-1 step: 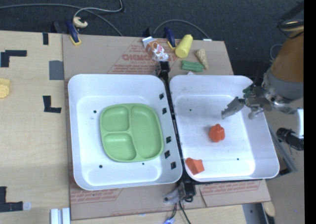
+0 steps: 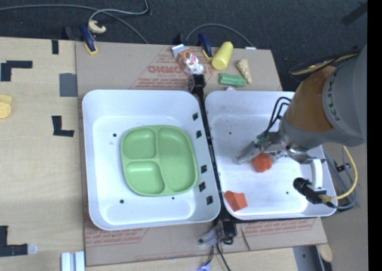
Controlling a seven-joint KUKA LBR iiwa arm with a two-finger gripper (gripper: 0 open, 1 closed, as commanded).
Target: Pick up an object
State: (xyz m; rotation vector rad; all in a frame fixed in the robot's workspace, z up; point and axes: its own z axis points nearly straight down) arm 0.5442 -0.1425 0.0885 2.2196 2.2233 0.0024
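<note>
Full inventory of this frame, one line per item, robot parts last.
White bins: 2, white, side by side on the bench.
Divided plate: 1, green, three compartments, in the left-hand bin.
Round object: 1, orange-red, in the right-hand bin, right by the gripper.
Block: 1, orange-red, right-hand bin, near its front left corner.
Yellow piece: 1, yellow, on the cardboard behind the bins.
Green piece: 1, green, behind the right-hand bin.
Tan piece: 1, beige, beside the green one.
Small packet: 1, white and red, behind the bins' junction.
Arm: 1, grey with orange band, entering from the right.
Gripper: 1, low over the right-hand bin.
</note>
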